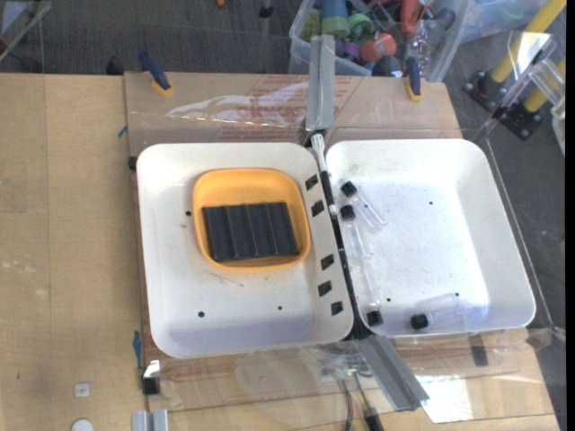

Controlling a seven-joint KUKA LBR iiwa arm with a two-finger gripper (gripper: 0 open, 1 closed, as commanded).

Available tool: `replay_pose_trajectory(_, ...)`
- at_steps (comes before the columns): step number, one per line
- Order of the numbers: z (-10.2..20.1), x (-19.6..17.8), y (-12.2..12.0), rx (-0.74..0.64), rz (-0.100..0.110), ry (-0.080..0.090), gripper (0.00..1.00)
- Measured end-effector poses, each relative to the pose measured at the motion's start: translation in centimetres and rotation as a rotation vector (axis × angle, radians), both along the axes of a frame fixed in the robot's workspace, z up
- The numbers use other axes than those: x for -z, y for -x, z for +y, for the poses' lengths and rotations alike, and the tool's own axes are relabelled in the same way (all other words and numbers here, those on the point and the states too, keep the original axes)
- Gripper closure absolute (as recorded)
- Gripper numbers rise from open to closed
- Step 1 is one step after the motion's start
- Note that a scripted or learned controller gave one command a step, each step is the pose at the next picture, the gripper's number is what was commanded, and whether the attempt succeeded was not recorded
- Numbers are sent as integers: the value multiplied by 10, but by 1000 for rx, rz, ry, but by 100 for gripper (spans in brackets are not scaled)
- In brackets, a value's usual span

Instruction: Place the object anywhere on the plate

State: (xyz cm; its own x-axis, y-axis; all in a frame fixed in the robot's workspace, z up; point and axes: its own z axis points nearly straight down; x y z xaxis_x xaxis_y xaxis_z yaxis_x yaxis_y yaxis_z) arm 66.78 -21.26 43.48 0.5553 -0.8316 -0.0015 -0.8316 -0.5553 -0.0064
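An orange-yellow plate (pixel 208 189) with rounded corners lies in the left white bin (pixel 171 294). A dark ribbed rectangular object (pixel 250 232) rests flat on the plate, covering most of its middle and reaching its near rim.
The right white bin (pixel 449 214) sits beside the left one, split from it by a divider with black clips (pixel 325 263). A clear tub of colourful toys (pixel 386 16) stands behind the bins. Blue clamps (pixel 158 76) hold the board at the back.
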Motion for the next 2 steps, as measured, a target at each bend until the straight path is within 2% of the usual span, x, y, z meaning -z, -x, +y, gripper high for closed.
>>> replay_pose_trajectory(2, -2, 1, 0, -630, -1, 3, 100)
